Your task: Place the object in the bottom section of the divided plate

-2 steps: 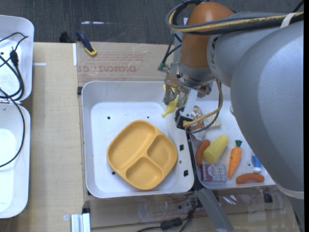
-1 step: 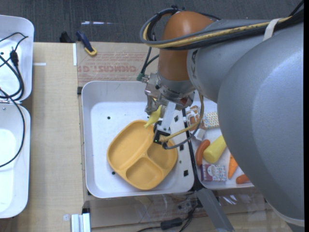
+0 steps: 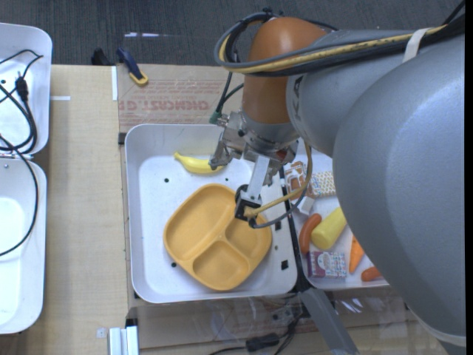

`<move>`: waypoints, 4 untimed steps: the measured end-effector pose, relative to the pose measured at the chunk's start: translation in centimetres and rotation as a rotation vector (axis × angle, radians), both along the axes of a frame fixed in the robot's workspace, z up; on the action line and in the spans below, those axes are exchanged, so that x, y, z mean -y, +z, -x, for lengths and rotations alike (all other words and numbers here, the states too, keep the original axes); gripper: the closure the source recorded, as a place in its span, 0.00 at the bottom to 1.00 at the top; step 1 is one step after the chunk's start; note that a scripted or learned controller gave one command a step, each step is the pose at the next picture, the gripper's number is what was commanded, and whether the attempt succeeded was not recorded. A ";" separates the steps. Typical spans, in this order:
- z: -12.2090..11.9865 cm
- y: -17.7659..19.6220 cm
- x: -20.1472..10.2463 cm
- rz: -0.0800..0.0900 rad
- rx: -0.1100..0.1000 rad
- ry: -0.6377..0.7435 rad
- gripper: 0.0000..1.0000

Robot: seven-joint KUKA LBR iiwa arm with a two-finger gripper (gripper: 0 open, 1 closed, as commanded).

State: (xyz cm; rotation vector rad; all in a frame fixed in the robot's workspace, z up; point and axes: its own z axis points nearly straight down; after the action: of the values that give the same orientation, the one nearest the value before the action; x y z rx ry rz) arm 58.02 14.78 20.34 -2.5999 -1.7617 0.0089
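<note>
One gripper [image 3: 221, 155] hangs low over the far part of the left bin [image 3: 142, 213], its tip right at the right end of the banana [image 3: 192, 163]. Whether it is open or closed cannot be told from this angle, and nothing shows that it has hold of the fruit.

The banana lies flat on the bin floor, just beyond the far edge of the plate [image 3: 194, 224] and apart from it. Judging by the gripper's place, the banana is the object meant.

The plate sits tilted in the middle of the bin, with one large section on its far left side and two smaller ones toward the near side. All three look bare. The section [image 3: 216, 265] at the near edge is most likely the target.

To the right, the other bin [image 3: 319, 279] holds a carrot [image 3: 310, 228] and other small items, well apart from the plate.

So the task looks to be at its start: at most a grasp is being tried. Lifting, carrying over the plate's far rim and releasing into the near section are all left to do.
</note>
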 end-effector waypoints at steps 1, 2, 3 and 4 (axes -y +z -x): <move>0.0 0.8 0.1 0.002 -0.003 0.001 1.00; 7.1 0.7 -6.3 0.000 0.000 0.186 1.00; 9.2 7.8 -7.3 -0.001 0.002 0.349 1.00; 6.4 5.0 -8.0 0.000 0.001 0.184 1.00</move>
State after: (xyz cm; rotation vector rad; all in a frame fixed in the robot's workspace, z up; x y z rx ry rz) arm 51.65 22.83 25.37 -2.4282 -1.9939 0.0082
